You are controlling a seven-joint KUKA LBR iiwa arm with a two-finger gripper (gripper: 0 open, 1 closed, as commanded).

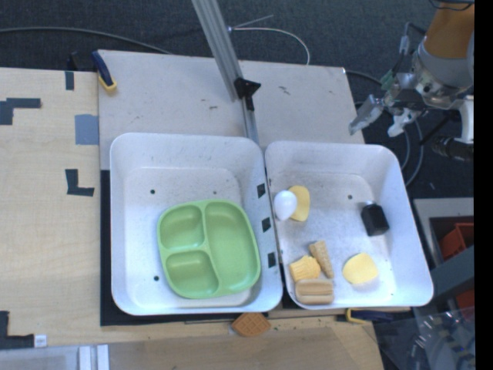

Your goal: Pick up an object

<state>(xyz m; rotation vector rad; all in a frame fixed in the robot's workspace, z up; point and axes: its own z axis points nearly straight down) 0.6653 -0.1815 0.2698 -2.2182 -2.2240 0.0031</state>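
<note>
A pale bench (185,91) carries two shallow white bins side by side, with a wooden board and grey tape marks to the left and dark floor beyond. The left bin (127,206) holds a green divided plate (208,247). The right bin (385,164) holds the small things any of which would serve the task: a white egg-like piece (285,204) touching a yellow piece (300,203) near the bin's left wall, a black block (375,219) towards its right side, a tan cone (321,257), a yellow ridged piece (304,269) just above a tan bun-like piece (314,290), and a yellow round piece (360,269) near the front. A waffle-like piece (250,324) lies outside, just in front of the bins.

The arm (451,29) sits at the upper right, and its pincer (383,114) hangs outside the right bin, beyond its far right corner, well apart from every object. The fingers look spread and nothing sits between them.

By my reading the pick has not begun; this is the approach stage. The next move calls for carrying the pincer over the right bin and down onto one piece. The black block stands alone and nearest, so it seems the easiest choice, while the clustered front pieces risk a muddled grip
</note>
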